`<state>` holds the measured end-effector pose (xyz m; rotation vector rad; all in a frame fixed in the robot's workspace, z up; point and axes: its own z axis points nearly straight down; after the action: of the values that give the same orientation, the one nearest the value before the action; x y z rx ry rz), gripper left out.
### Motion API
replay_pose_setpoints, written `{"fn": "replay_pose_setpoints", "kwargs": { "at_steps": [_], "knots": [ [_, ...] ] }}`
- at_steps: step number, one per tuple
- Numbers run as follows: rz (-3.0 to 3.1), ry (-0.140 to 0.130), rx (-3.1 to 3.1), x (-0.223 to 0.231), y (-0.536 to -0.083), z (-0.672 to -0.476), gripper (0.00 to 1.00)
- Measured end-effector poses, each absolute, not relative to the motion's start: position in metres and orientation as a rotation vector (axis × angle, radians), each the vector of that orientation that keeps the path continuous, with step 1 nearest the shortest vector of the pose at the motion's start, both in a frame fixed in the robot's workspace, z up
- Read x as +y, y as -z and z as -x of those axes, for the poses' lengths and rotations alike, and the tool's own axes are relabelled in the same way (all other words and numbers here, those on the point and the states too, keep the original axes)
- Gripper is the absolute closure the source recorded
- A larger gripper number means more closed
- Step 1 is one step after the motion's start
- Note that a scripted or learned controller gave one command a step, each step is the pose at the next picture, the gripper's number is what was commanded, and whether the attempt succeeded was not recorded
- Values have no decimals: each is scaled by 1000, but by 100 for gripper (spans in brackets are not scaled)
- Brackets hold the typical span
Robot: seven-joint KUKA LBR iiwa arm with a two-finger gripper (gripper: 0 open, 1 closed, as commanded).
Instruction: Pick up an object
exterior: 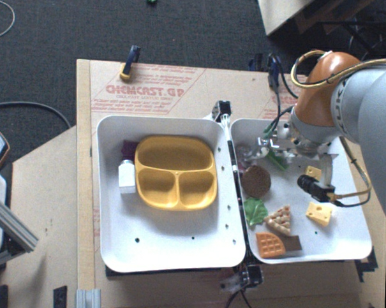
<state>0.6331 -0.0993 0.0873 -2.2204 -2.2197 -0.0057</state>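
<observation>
While the claw (277,149) sits low in the right bin (352,243), its grip state cannot be told. Candidates: brown disc (256,181) just beside claw; cheese wedge (319,214), waffle (270,245) farther off. Nothing visibly lifted; pick remains undone.

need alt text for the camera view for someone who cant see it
A grey robot arm with an orange band reaches from the right into the right white bin, which holds toy food: a brown patty, a cheese wedge, a waffle and a green leaf. The left bin holds a yellow divided tray beside a small white bottle.
</observation>
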Motion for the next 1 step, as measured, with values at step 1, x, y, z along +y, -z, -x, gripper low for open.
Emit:
{"fn": "replay_pose_setpoints", "kwargs": {
  "at_steps": [1],
  "knots": [
    [2225, 19, -2227, -99, -103, -636, 100]
  ]
}}
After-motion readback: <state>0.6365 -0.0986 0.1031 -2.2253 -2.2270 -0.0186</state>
